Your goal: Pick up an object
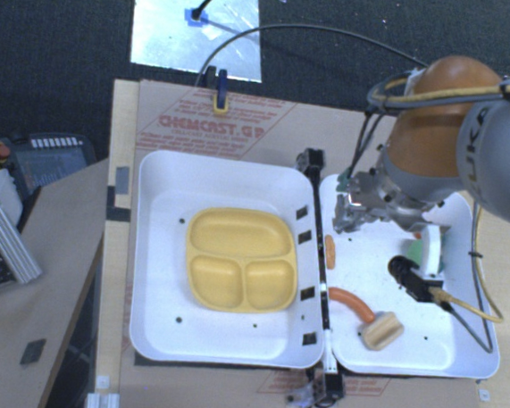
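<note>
Fixed above the desk (245, 117), looking down at a slant from a moderate height. Takes in both white bins side by side, left bin (149, 323) and right bin (456, 352), with the arm (479, 113) entering from the right.

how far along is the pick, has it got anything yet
Done: the arm is over the right bin, the gripper low near its back left corner. In hand: nothing visibly held. Left: the grasp and lift. The small orange piece, the carrot, the wooden block and the green and white item all lie on the bin floor.
</note>
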Motion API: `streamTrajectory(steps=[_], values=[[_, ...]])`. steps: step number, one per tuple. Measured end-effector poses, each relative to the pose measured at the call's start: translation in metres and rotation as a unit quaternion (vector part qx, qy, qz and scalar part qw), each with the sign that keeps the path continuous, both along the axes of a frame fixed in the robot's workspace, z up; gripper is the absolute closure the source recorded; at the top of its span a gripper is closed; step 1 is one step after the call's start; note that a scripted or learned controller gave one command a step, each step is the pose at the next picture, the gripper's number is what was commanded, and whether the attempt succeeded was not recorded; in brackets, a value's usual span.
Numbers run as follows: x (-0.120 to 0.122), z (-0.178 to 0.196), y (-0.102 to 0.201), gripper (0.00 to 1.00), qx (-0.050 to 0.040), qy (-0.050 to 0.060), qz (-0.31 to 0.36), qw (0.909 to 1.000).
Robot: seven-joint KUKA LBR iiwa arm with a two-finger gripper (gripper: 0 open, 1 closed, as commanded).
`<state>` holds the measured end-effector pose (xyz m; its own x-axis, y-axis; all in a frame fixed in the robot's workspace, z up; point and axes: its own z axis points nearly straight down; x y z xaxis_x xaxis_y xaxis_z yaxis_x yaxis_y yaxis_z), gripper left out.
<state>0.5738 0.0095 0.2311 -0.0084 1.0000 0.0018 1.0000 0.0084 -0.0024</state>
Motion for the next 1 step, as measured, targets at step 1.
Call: streamTrajectory(steps=[1], values=[[-0.0198, 0.0071, 0.0469, 1.0, 0.0001, -0.001, 0.0, 1.0]])
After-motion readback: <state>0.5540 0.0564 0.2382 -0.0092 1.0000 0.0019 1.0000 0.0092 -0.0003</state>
